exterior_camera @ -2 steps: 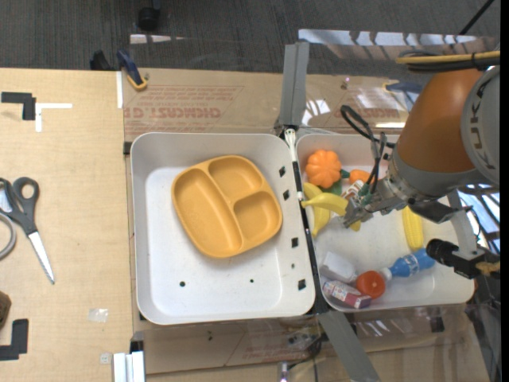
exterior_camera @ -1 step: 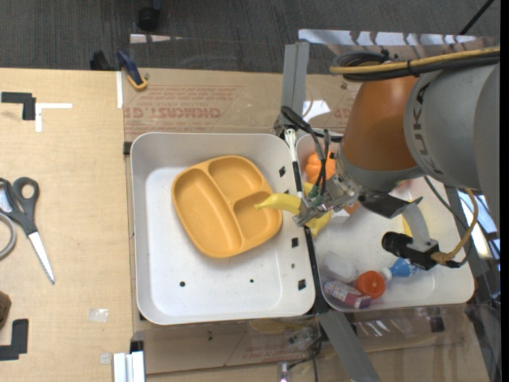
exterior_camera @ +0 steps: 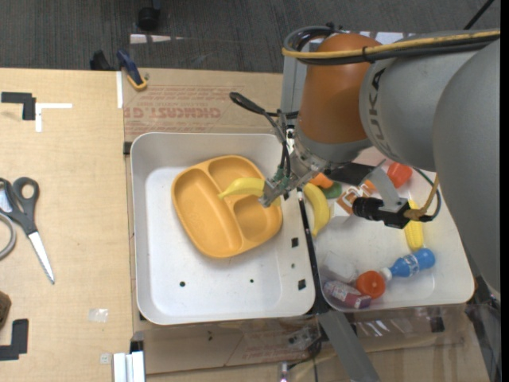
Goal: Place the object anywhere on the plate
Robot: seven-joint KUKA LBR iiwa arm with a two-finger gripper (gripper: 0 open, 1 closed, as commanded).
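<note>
We see the gripper (exterior_camera: pixel 276 188) over the plate's (exterior_camera: pixel 203 213) right edge, apparently clamped on a yellow banana-like object (exterior_camera: pixel 241 187) lying across the divider; release remains, we judge.

we see a bulky grey arm (exterior_camera: pixel 445 94) with smooth rounded housings and an orange band (exterior_camera: pixel 338 90) above the wrist. part of a dark "kuka" marking shows on the grey shell. thin black and yellow cables run along it.
</note>
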